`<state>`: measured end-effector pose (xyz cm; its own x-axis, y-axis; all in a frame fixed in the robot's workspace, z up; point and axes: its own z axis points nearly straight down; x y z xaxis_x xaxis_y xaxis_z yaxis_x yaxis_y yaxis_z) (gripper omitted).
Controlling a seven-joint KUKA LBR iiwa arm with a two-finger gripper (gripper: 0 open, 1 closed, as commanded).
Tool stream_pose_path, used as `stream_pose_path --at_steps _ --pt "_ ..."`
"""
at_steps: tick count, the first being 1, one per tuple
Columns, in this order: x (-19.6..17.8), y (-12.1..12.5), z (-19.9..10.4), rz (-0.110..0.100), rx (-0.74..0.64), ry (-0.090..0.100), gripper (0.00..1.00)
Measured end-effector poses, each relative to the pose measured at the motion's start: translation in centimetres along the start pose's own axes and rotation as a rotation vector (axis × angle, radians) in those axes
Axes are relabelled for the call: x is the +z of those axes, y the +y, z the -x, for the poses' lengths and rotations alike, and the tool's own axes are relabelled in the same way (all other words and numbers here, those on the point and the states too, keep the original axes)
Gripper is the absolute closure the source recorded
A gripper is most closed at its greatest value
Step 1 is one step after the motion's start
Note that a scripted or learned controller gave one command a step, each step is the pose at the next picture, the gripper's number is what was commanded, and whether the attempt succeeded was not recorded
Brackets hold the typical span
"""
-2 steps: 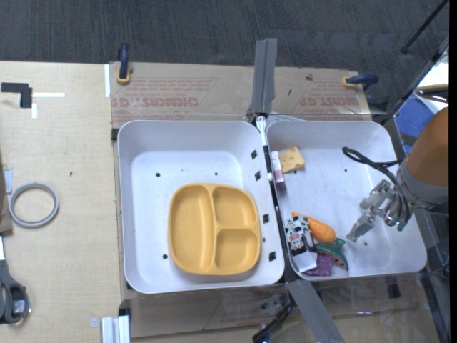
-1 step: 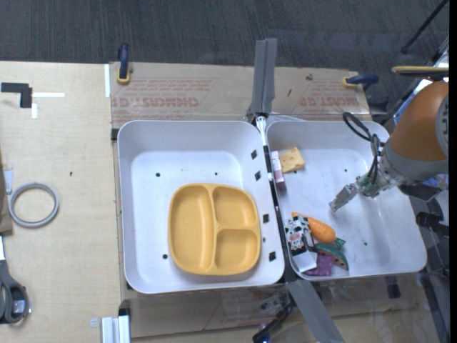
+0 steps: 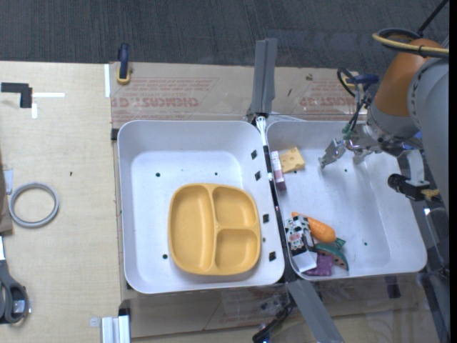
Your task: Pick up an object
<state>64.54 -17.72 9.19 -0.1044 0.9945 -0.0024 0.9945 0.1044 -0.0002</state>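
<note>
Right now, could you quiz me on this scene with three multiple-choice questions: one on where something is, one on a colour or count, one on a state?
1. Where does the yellow divided plate lie?
A. in the left bin
B. in the right bin
C. on the wooden bench

2. How many compartments does that plate have?
A. two
B. three
C. five

3. What is the state of the gripper?
A. shut on the plate
B. shut on the cheese-like wedge
C. holding nothing, poised over the right bin

Answers:
1. A, the plate rests on the floor of the left bin.
2. B, two raised ridges split it into three wells.
3. C, nothing sits between its fingers; the cheese-like wedge lies apart from it in the right bin.
</note>
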Motion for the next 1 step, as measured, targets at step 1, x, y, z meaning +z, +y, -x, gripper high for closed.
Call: stream_pose_path --at_steps 1 --pt "-1.16 1.38 -0.22 -0.001 0.064 0.000 0.00"
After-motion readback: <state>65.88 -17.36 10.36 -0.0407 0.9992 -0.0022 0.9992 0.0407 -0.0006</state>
